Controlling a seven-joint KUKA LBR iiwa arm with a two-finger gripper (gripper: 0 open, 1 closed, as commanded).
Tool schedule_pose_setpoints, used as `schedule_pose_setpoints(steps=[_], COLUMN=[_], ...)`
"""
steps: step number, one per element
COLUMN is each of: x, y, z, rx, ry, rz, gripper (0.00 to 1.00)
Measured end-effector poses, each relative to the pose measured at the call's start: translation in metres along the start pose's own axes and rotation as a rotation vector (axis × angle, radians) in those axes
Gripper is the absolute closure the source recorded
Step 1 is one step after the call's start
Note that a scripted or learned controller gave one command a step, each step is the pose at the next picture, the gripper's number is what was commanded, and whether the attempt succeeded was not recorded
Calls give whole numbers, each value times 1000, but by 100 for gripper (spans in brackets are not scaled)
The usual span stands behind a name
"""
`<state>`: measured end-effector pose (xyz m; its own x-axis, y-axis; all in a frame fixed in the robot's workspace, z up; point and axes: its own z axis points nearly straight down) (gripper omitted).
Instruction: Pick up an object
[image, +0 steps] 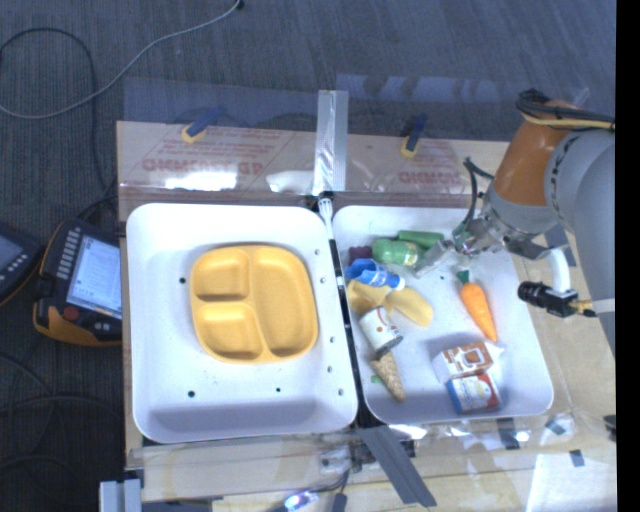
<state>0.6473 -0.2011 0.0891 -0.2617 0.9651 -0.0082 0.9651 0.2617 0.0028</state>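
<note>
Dark grey carpet surrounds the bench (140, 140) you are watching, and two white bins sit on it side by side. Your candidate things all lie in the right bin (530, 385). Nearest the gripper (468, 240), which hangs over that bin's far right corner, is a green bottle (408, 246) lying on its side along the far edge; whether the tool is spread or closed you cannot tell from here, and nothing is visibly held. Just in from the right edge lies an orange carrot (478, 309), pointing toward the near edge. Toward the left edge you see a blue cup (366, 274), a yellow banana-like piece (412, 307), a small white can (379, 329) and a tan cone (389, 375). By the near right corner rest a small carton (466, 357) and a blue-and-red can (473, 392); their labels are too small to read. Left bin (150, 400) carries a yellow divided tray (252, 303) at its middle. Beyond the bench's left edge a teach pendant (85, 285) lies on the carpet.
</note>
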Motion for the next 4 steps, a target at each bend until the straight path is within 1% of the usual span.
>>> schedule_pose_setpoints(steps=[1, 2, 3, 4], x=[11, -8, 3, 4], y=[-67, -34, -48, -48], z=[-4, -69, -12, -20], rx=[-16, 5, 0, 3], ry=[12, 6, 12, 12], rz=[289, 290, 303, 301], gripper=[0, 0, 0, 100])
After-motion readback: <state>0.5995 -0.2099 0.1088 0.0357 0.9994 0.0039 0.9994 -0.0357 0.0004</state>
